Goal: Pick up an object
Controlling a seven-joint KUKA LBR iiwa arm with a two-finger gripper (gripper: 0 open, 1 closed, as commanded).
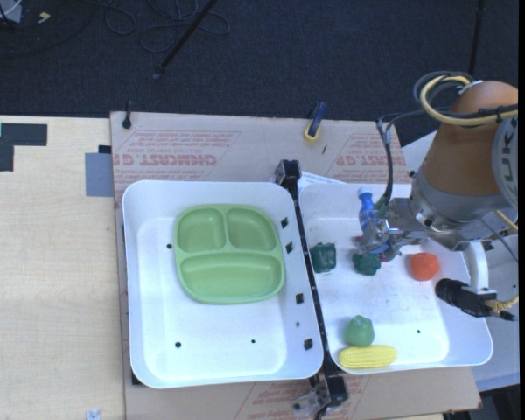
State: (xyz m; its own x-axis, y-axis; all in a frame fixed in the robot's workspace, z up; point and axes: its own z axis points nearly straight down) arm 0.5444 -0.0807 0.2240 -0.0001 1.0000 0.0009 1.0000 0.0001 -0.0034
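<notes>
My gripper hung over a lumpy dark-green object in the right bin; I couldn't tell its state. A smooth orange ball lay near.

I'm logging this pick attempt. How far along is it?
Done: the arm has reached into the right bin, its gripper low by a dark green piece. In hand: nothing visibly lifted; the grip is unclear. Left: securing and raising an object. The orange ball, corn and green lump lie untouched.
</notes>
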